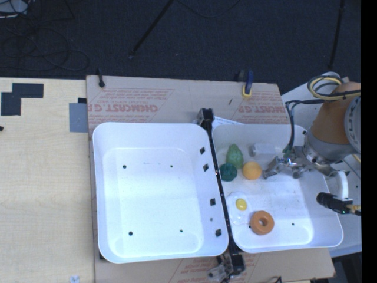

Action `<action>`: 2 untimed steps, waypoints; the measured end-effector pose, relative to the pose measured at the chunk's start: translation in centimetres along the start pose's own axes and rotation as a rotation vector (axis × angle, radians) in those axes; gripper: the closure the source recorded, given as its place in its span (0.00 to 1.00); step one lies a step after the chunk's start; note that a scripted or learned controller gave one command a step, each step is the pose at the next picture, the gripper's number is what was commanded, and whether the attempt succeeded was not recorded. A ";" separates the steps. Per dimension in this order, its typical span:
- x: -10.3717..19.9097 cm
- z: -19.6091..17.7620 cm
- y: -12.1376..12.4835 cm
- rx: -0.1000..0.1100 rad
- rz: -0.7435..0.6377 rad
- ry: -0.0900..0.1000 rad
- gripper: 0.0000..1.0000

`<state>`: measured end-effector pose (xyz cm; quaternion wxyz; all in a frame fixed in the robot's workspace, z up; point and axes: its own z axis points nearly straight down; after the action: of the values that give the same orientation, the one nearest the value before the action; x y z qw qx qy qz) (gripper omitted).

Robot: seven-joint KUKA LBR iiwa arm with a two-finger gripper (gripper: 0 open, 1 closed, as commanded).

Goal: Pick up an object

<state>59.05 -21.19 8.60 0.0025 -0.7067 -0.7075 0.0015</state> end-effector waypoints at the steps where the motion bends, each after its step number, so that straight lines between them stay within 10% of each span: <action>1: 5.4 -6.7 -2.1 -0.006 -0.003 0.001 0.00; 2: 8.7 -13.5 -10.2 0.000 0.001 0.002 0.00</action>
<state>48.93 -12.55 22.20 0.0030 -0.7072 -0.7071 0.0006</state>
